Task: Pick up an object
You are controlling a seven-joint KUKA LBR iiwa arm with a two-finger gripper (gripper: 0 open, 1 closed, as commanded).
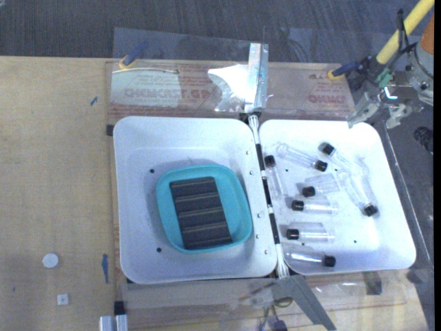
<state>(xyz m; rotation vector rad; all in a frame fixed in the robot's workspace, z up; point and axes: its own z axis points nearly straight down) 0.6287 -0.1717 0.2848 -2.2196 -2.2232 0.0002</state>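
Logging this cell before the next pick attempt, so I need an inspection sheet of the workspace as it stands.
Surface: wooden bench bearing a left bin and a right bin, side by side.
Job's things: clear vials with black caps scattered in the right bin.
Clutter: teal tray holding a dark ribbed block in the left bin; plastic bag behind the bins.
Grippers: gripper above the right bin's far corner, holding nothing.
Cables: nothing seen.
Surroundings: dark floor beyond the bench.
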